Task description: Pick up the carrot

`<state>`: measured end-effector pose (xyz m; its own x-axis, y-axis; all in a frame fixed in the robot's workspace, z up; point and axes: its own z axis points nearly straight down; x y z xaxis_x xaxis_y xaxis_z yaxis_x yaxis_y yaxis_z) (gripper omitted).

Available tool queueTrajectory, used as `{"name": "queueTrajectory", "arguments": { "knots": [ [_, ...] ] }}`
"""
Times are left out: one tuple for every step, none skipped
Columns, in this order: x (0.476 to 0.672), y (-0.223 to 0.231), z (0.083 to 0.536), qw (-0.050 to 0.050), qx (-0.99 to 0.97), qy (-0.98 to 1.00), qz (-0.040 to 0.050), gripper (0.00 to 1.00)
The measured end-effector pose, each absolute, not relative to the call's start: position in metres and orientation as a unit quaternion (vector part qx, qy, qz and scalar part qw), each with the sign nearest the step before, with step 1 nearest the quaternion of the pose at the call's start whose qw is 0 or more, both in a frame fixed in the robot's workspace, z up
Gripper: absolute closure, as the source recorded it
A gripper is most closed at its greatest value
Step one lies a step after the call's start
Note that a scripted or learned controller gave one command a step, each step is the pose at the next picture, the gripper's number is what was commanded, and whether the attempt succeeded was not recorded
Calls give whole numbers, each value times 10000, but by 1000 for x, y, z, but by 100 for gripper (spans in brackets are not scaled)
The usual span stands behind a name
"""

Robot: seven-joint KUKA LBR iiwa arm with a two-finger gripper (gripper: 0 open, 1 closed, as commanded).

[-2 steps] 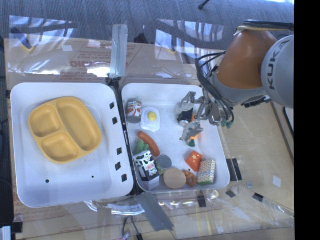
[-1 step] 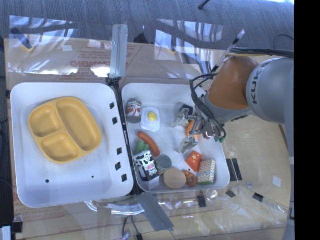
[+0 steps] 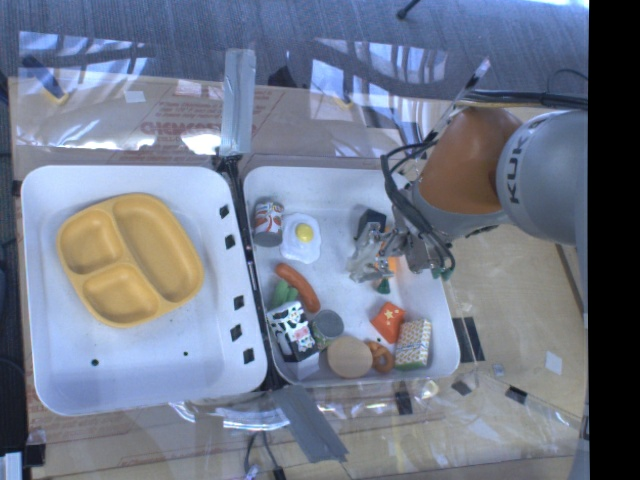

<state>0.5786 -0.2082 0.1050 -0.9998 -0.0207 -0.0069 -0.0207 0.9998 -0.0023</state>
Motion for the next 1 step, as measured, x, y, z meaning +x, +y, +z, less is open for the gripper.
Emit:
{"name": "queueTrajectory", "arguments": {
  "knots": [
    [568,-190,173,32,-881,9961,-10,100]
  ]
}}
